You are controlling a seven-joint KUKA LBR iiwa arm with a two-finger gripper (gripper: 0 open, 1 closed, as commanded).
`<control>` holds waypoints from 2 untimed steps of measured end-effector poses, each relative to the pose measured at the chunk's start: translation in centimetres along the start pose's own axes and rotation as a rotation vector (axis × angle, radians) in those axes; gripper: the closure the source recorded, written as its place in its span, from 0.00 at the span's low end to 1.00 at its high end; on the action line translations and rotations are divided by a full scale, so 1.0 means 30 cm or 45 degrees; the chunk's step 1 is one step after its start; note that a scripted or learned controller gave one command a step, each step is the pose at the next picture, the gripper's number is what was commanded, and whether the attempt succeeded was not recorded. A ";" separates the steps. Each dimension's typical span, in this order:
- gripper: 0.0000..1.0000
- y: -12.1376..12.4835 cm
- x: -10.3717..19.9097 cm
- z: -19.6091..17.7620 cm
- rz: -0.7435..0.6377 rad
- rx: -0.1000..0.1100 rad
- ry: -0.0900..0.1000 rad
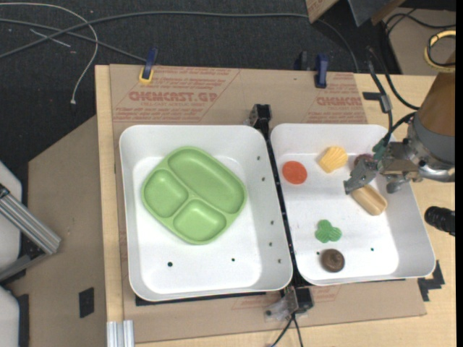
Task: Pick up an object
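A tan, loaf-like block lies tilted in the right bin, at three o'clock from the orange disc. The claw hovers over its upper end, fingers spread apart, gripping nothing.

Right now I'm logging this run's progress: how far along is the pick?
Done: the arm has reached into the right bin, and the claw sits low over the tan block. In hand: nothing visibly gripped; the block lies on the bin floor. Left: grasp and lift. The yellow piece, red disc, green piece and brown disc lie untouched.
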State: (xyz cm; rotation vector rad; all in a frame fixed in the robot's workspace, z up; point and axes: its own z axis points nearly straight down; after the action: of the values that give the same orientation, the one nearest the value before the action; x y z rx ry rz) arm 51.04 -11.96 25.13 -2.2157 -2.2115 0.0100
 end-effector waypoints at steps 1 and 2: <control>0.00 0.007 0.001 -0.017 -0.003 -0.014 -0.002; 0.00 -0.021 0.002 0.180 -0.001 -0.006 -0.001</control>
State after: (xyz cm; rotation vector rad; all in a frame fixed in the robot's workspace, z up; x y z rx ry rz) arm 50.35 -11.88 19.74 -2.2176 -2.2150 0.0052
